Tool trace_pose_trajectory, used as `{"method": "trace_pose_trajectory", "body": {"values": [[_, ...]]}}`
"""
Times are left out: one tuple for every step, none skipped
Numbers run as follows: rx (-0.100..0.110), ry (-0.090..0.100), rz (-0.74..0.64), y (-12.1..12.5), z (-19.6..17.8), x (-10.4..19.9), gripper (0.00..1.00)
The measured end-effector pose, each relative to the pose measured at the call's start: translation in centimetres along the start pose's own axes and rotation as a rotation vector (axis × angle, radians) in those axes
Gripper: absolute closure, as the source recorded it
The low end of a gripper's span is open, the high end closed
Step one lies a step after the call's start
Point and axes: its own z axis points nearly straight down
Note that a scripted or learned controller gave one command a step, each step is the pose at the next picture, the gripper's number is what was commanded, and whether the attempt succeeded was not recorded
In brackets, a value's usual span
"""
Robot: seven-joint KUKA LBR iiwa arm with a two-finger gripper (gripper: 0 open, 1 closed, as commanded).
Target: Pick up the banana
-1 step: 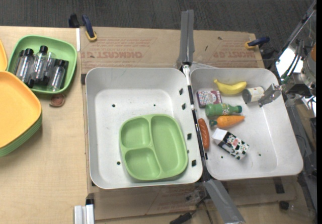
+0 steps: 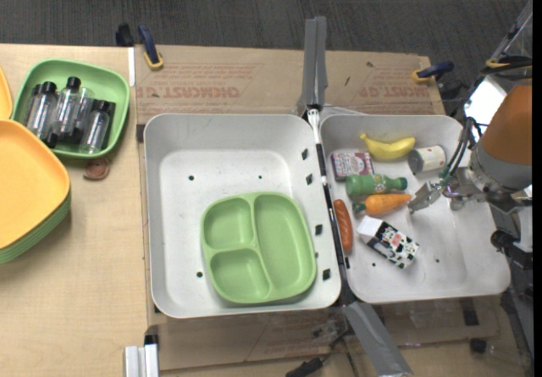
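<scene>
The yellow banana [image 2: 388, 146] lies at the far side of the right bin [image 2: 457, 269], curved, with its ends pointing up. My gripper [image 2: 434, 195] hangs low over the middle of this bin, reaching in from the right below the orange band [image 2: 515, 134]. It is in front of and to the right of the banana, apart from it, close to the tip of an orange carrot [image 2: 387, 202]. Nothing shows in its grasp.
Around the banana lie a pale cylinder [image 2: 428, 158], a pink packet [image 2: 351, 164], a green bottle [image 2: 375, 184], a red sausage [image 2: 342, 224] and a black-and-white box [image 2: 389, 242]. The left bin [image 2: 169, 197] holds a green divided plate [image 2: 258, 245]. Off to the left sit a tray of bottles [image 2: 72, 108] and orange plates [image 2: 25, 189].
</scene>
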Motion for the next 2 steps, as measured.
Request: {"method": "trace_pose_trajectory", "body": {"values": [[0.000,0.000,0.004,0.0,-0.9,-0.1,1.00],[0.001,0.000,0.035,-5.8,-1.0,0.3,1.00]]}}
